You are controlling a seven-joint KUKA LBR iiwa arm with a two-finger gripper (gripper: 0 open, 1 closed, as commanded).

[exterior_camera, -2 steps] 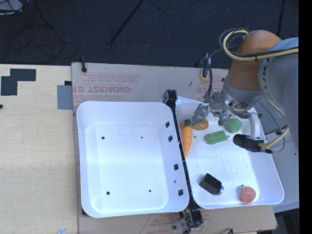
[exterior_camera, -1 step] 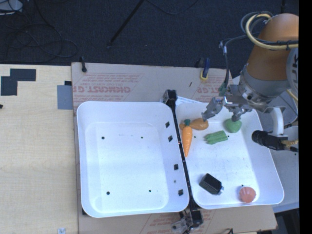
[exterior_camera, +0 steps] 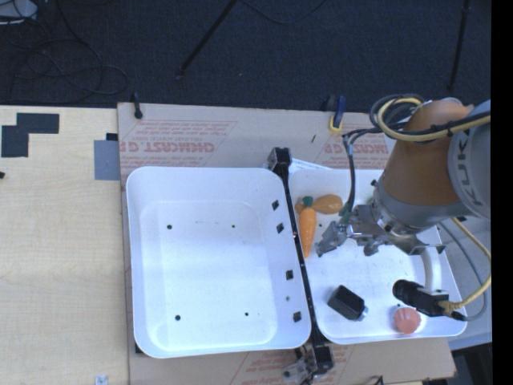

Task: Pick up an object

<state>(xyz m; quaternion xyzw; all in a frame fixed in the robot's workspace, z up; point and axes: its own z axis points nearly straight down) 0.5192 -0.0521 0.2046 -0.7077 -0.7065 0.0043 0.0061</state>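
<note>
Two shallow white plastic bins sit side by side on a brown cardboard sheet (exterior_camera: 200, 139) over the pale wooden desk (exterior_camera: 56, 255). They have smooth walls and rounded corners and meet along a dark divider. The left bin (exterior_camera: 148, 191) has a glossy white floor dotted with small dark holes.

The right bin (exterior_camera: 321, 331) holds four things to pick:
- One tapered carrot (exterior_camera: 307, 229) lies at 9 to 10 o'clock from the bin's middle, along the divider wall.
- One smooth orange oval piece (exterior_camera: 327, 204) lies at 10 to 11 o'clock, just beside the carrot's top.
- One matte black block (exterior_camera: 347, 302) with rounded edges lies at 7 o'clock.
- One round pink ball (exterior_camera: 407, 320) lies at 5 o'clock, near the front rim.

The grey metal gripper (exterior_camera: 333, 237) hangs at 9 o'clock, just beside the carrot. Whether it is open or closed cannot be told from this angle. Bare white floor lies between the gripper and the block.
</note>
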